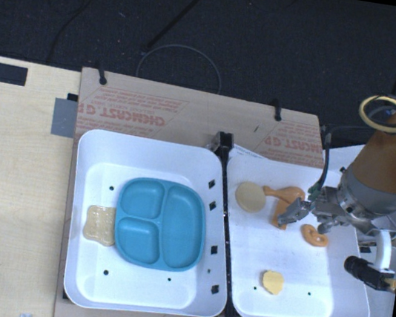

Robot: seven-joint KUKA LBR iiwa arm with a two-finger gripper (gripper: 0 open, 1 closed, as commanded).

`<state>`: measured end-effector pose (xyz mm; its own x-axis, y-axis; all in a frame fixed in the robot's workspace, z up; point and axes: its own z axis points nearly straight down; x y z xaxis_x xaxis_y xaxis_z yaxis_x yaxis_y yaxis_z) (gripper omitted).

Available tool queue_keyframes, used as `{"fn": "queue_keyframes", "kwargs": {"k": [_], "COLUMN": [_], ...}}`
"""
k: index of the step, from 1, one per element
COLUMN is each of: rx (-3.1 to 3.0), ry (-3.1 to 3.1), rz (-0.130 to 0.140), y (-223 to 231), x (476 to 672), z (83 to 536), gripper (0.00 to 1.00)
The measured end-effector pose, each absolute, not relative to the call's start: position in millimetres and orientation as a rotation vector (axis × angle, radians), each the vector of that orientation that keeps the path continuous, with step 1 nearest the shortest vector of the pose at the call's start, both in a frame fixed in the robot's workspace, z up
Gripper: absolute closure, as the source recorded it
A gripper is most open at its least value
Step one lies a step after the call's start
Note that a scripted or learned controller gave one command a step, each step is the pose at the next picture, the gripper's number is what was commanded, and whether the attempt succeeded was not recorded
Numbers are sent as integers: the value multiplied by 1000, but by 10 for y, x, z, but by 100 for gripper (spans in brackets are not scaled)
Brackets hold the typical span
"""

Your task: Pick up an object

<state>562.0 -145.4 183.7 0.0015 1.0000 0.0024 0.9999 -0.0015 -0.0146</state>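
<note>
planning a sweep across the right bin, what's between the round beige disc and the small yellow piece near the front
In the camera view, only bare white bin floor lies between the round beige disc and the small yellow piece.

Dark carpet (205,27) beyond pale wooden bench (3,197).

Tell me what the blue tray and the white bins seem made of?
Tray: likely molded plastic, matte blue, with smooth rounded compartment ridges. Bins: probably thin formed plastic, slightly glossy white, with rounded corners and soft highlights along the rims. Neither can be confirmed from looks alone.
</note>
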Motion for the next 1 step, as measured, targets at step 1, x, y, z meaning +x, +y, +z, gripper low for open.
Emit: {"fn": "queue_keyframes", "kwargs": {"k": [1], "rx": [-2221], "ry": [-2221], "rz": [1], "y": [-1458], "x": [5651], "z": [1906], "gripper": [0]}}
